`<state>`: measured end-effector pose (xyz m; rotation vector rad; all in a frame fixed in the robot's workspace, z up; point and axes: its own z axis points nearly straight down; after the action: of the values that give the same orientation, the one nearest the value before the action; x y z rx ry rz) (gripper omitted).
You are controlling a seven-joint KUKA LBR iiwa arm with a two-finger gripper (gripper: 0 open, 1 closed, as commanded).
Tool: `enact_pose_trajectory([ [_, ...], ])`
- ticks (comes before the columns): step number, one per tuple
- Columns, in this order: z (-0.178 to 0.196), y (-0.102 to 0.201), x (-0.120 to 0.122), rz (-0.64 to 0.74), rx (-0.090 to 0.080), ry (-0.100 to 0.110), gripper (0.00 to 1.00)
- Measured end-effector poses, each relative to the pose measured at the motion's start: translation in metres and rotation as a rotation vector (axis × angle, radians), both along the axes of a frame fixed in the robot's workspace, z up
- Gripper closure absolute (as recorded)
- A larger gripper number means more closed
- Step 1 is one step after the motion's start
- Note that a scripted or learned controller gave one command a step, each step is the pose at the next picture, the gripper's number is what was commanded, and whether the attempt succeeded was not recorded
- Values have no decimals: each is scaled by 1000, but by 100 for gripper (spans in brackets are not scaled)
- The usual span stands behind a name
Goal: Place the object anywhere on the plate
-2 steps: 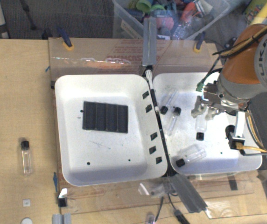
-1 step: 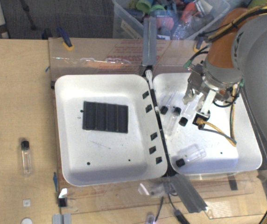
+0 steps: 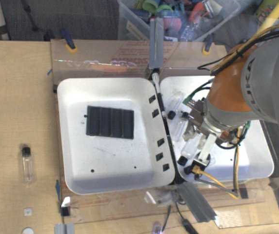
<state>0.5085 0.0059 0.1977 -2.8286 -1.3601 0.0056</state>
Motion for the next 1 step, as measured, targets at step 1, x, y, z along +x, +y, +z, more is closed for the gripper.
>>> enact_pose_trajectory([
  [1, -15, 58, -31, -148, -1, 2, 100],
])
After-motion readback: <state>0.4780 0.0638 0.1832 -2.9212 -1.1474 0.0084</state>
